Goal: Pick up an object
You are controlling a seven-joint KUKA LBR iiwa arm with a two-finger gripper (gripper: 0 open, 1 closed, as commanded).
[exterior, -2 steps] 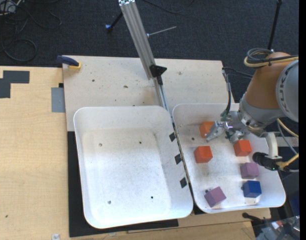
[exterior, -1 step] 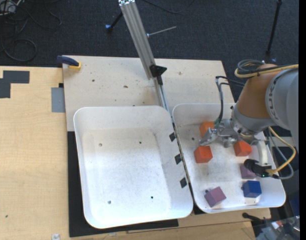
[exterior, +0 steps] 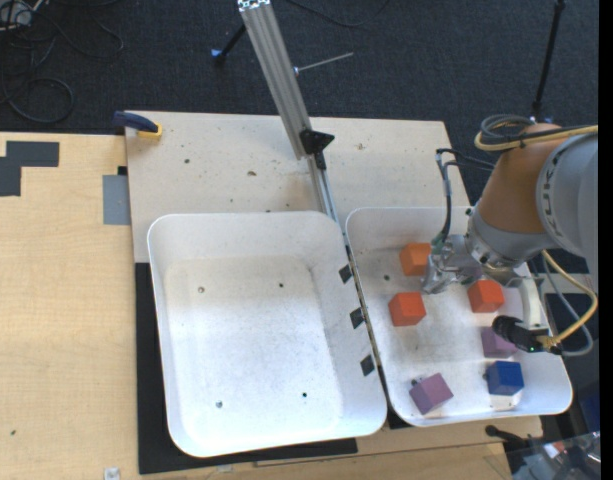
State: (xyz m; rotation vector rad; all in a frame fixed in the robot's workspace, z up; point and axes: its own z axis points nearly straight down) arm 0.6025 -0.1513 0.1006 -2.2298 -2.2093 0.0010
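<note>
- One fixed camera looks down at a slant from above the bench (exterior: 56, 268).
- It stands far enough back to take in both white bins (exterior: 246, 338).
- The arm (exterior: 536, 198) enters from the frame's right.

Two shallow white bins sit side by side on the tabletop (exterior: 216, 158); the left bin (exterior: 246, 328) shows only dark specks on its floor; the right bin (exterior: 381, 230) holds small blocks. The grey arm (exterior: 531, 203) reaches in from the right, its claw (exterior: 441, 273) low over the right bin, between an orange block (exterior: 415, 259) and a red-orange block (exterior: 485, 296); another orange block (exterior: 407, 309) lies just below the claw; a purple block (exterior: 430, 392) and a blue block (exterior: 504, 377) lie near the front rim; a second purple block (exterior: 496, 343) sits beside the arm's cabling.
</note>
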